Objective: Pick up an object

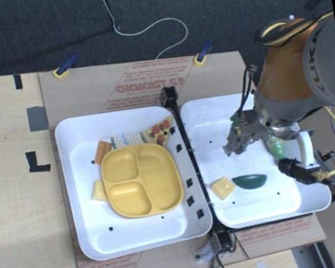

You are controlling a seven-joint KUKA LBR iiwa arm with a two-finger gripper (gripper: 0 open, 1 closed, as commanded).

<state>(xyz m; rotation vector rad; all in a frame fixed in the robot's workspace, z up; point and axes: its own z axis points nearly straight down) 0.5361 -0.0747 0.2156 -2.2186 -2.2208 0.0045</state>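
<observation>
Claw (235, 145) hovered low in right bin (214, 114), finger state unclear. Pale cheese wedge (222, 187), glossy dark-green oval (250, 181) lay nearby. Smooth yellow divided plate (142, 180) filled left bin (80, 193).

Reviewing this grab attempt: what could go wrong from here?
1. The gripper hangs over bare floor of the right bin, apart from the cheese wedge and dark green piece; closing here would likely catch nothing.
2. A light green object sits partly hidden under the wrist, so it may get knocked.
</observation>
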